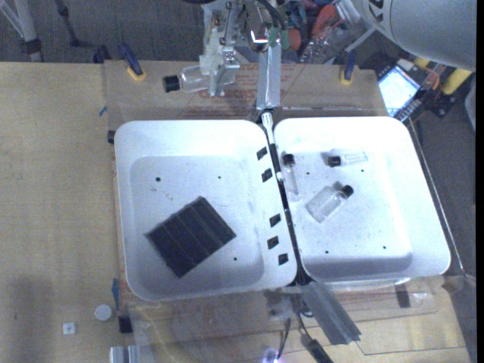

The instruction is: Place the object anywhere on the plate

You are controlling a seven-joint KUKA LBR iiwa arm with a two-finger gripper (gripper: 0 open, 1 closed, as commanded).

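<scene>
From my seat, the biggest thing is the grey arm (431,13) bulking in at the top right, and I can read the letters "KU" on its shell; the rest of the word is cut off. Below it lies the tan bench (53,165) with the left bin (121,203) and the right bin (423,225) side by side, their inner rims touching. The dark ribbed plate (190,235) lies flat in the left bin, turned cornerwise like a diamond, towards the near wall. The gripper (215,78) hangs beyond the far rim of the left bin, over the bench rather than over either bin, and well apart from the plate. Its jaws look clamped on the bare end of a clear bottle (189,79). The bottle sticks out to the left of the jaws with its long axis nearly level across the view and its black cap (171,83) pointing left. I can read no label on it. Three smaller bottles lie in the right bin: one (333,199) near the middle, slanted with its cap up-right, one (344,158) near the far wall, and one (290,172) beside the inner rim.
</scene>
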